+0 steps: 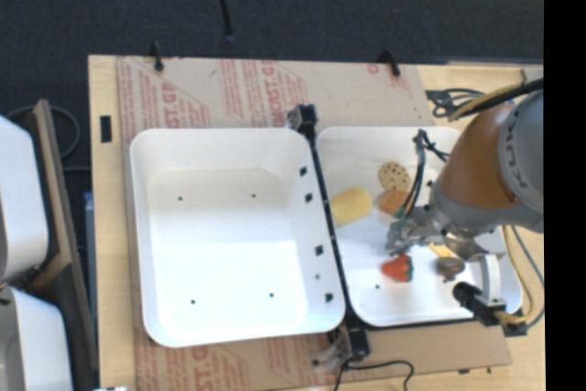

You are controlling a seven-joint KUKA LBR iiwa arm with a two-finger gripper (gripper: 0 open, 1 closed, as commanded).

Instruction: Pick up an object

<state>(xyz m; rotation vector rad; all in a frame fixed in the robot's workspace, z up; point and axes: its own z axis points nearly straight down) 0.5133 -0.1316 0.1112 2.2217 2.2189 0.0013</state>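
- Hovering low in the right bin [366,307], lower right of frame, my gripper [400,238] sits just above the red object [396,268].
- Red object lies directly below my fingertips, near the bin's lower edge; can't tell whether it's touched.
- Finger state: cannot tell.
- Yellow object [351,204] lies up-left of me, round speckled cookie [393,173] above, orange piece [395,200] beside it.
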